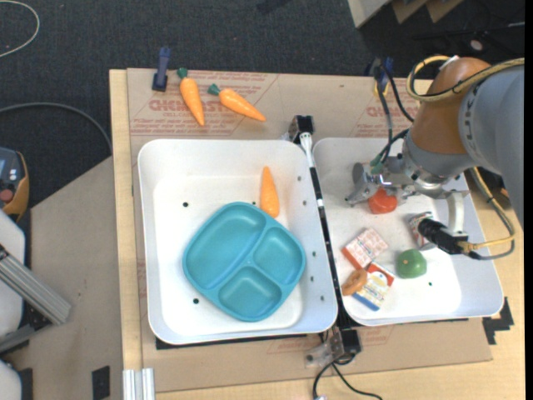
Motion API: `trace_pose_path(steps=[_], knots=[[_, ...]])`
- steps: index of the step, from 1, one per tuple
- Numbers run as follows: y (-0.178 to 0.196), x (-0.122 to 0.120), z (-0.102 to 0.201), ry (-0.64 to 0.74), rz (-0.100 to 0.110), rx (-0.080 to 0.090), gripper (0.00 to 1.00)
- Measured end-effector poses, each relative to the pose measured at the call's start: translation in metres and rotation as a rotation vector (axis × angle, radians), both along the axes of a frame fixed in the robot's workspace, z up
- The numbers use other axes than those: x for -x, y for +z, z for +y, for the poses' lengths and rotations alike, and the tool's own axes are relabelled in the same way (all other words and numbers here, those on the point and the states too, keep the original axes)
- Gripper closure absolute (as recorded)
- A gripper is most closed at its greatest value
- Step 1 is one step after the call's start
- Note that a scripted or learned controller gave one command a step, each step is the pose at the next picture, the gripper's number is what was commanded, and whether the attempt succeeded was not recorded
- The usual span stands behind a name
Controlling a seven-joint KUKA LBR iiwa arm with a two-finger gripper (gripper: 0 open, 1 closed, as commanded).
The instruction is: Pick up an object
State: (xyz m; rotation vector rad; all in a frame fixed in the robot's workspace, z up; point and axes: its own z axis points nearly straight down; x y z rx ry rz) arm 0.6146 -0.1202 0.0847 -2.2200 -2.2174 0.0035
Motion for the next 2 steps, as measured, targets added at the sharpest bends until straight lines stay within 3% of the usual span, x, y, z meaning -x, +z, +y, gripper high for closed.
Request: trace_pose_path(steps=[1,2], knots=[[0.013,-0.003,0.0,0.001,-0.01,0.002,1.0],[0.107,-0.056,0.068,0.01,-0.019,0.0,1.0]])
